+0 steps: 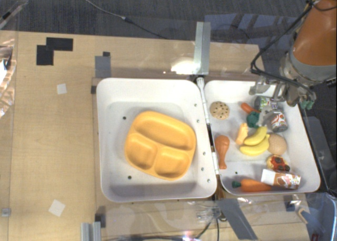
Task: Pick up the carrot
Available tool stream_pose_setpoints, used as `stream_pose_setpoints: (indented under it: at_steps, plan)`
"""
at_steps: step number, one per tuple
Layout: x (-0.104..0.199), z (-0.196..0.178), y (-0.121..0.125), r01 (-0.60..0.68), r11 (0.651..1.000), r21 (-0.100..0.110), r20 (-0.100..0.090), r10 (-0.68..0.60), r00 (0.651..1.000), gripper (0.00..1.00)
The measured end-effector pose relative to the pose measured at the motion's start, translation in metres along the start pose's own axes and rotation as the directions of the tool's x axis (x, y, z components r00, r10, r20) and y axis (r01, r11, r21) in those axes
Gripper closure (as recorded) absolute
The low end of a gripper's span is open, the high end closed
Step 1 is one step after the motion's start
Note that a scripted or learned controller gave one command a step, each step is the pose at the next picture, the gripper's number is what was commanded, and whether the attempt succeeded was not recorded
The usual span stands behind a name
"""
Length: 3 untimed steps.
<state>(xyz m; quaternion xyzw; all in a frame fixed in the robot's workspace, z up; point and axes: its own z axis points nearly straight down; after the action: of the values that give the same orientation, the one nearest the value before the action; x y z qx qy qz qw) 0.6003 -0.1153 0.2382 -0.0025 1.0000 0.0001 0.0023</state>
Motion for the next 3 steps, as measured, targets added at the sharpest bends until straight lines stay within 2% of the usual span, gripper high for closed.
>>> stream_pose_setpoints:
  at_steps: [1,2,3]
  plan:
    - [-0.039,0.120,-0.003,0.126,0.992,0.001,0.007,-0.126,0.992,0.00]
    - [0.008,0.150,0.017,-0.153,0.988,0.001,0.008,0.153,0.988,0.00]
    - [-0.005,0.150,0.022,-0.571,0.821,-0.001,0.005,0.571,0.821,0.00]
